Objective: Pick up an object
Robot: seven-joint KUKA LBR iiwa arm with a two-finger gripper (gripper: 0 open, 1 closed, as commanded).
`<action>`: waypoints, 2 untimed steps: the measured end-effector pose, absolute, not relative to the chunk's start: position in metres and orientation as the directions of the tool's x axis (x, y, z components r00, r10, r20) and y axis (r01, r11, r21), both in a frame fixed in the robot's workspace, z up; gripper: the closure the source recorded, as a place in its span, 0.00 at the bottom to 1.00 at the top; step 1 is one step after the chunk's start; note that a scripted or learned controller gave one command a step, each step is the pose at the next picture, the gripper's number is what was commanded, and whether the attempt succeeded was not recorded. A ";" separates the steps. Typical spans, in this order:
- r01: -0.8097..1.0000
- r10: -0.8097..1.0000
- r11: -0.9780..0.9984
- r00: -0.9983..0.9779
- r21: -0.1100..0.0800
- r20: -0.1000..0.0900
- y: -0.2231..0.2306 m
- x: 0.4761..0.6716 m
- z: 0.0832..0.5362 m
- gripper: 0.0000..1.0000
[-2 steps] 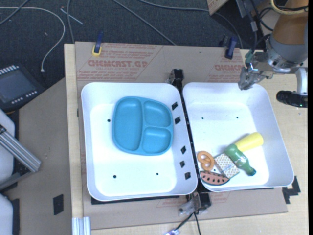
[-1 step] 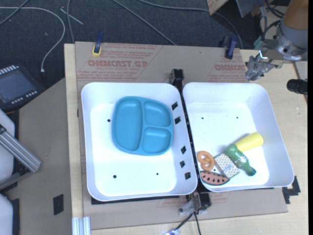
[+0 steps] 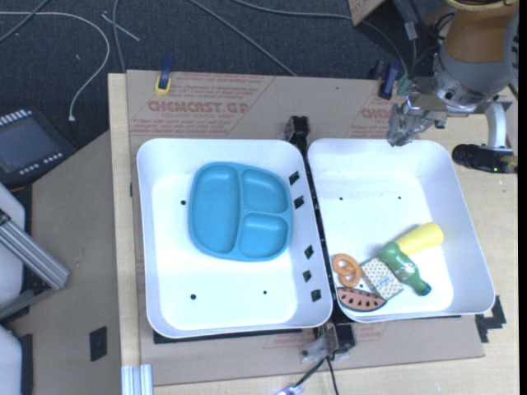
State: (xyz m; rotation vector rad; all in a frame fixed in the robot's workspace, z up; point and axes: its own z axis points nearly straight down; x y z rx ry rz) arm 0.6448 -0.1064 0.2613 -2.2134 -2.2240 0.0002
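A green bottle with a yellow cap (image 3: 411,256) lies tilted in the near right part of the right bin (image 3: 362,171). Next to it, to the left, sit a small pretzel (image 3: 346,267), a checkered piece (image 3: 380,276) and a watermelon slice (image 3: 361,299). My gripper (image 3: 401,131) hangs over the far rim of the right bin, well away from these items, with nothing visible between its fingers. The fingers look close together.
The left bin (image 3: 165,245) holds a blue divided plate (image 3: 240,211). Black clips run along the seam between the bins (image 3: 303,220). Cardboard lies under both bins, and cables trail across the dark floor behind.
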 end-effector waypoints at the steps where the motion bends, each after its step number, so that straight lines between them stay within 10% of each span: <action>1: 1.000 1.000 0.006 -0.006 -0.002 0.003 -0.055 0.635 0.266 1.00; 2: 1.000 1.000 0.006 -0.006 -0.003 0.003 0.000 0.634 0.251 1.00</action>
